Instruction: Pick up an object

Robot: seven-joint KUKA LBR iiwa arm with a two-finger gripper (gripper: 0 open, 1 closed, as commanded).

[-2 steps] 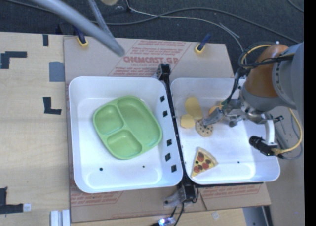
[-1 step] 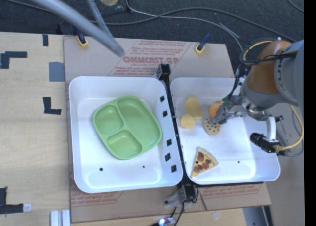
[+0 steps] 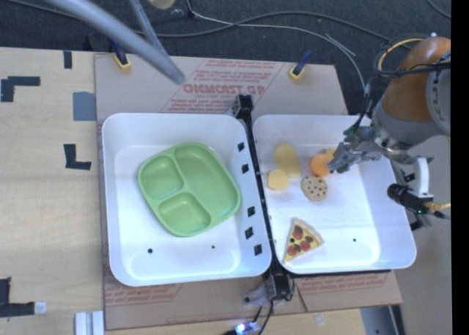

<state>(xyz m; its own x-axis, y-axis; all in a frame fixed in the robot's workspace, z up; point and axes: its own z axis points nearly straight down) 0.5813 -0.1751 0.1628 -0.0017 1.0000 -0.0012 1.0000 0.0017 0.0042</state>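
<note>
The right bin holds several toy foods: an orange round piece, two pale yellow pieces, a speckled cookie and a pizza slice. My gripper is low in this bin, reaching in from the right. Its tip is right beside the orange piece, at that piece's right edge. Whether it touches the piece is unclear. The arm's grey wrist and orange band rise behind it.
A green divided plate lies in the left bin. A black divider runs between the bins. Cables trail over the dark floor at the back, and a grey pole slants across the top left.
</note>
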